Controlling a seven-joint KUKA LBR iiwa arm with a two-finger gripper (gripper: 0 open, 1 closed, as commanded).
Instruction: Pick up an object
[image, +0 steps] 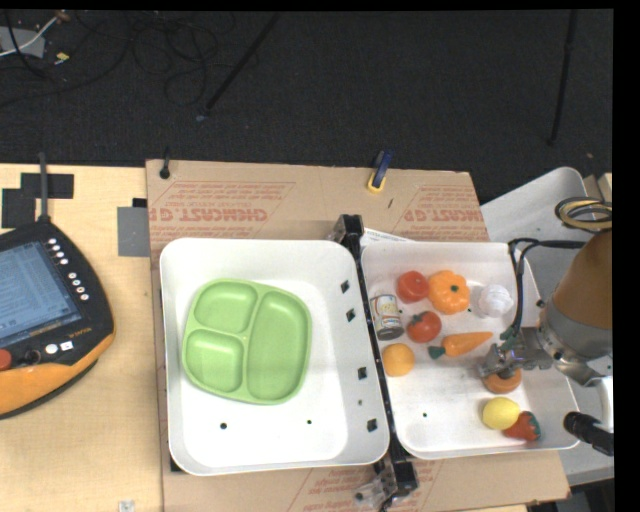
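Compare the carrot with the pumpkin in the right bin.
The carrot is long and tapered, lying on its side; the pumpkin is round and squat. The carrot has a green tip at its left end, while the pumpkin has a small stem on top. The carrot lies nearer the gripper; the pumpkin sits farther back beside a red tomato. Both are orange and rest in the right bin.

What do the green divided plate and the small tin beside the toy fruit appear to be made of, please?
The light green three-compartment plate looks like moulded plastic: uniform colour, rounded edges, a soft matte sheen. The small cylindrical tin seems to be metal with a printed label, judging by its pale shiny rim, though it is too small here to rule out a plastic toy.
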